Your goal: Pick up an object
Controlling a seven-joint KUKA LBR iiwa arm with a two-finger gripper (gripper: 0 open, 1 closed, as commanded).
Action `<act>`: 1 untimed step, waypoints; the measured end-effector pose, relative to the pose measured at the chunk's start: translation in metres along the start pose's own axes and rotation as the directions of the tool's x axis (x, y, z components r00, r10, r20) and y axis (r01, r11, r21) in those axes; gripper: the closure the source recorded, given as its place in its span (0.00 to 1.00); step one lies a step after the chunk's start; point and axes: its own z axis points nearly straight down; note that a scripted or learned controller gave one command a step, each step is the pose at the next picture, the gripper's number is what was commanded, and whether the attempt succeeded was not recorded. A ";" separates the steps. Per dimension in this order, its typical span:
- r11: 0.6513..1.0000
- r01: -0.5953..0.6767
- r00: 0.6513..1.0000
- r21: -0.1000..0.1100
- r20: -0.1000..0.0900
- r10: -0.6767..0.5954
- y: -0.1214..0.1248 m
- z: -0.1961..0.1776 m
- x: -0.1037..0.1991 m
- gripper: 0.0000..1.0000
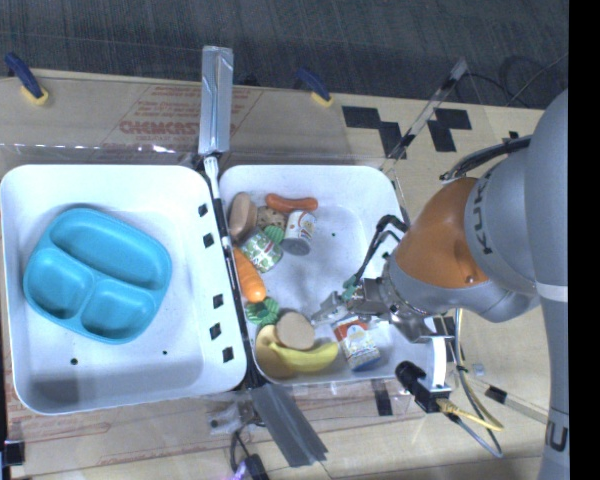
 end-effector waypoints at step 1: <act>1.000 0.003 1.000 -0.003 0.000 -0.003 0.002 -0.011 0.000 1.00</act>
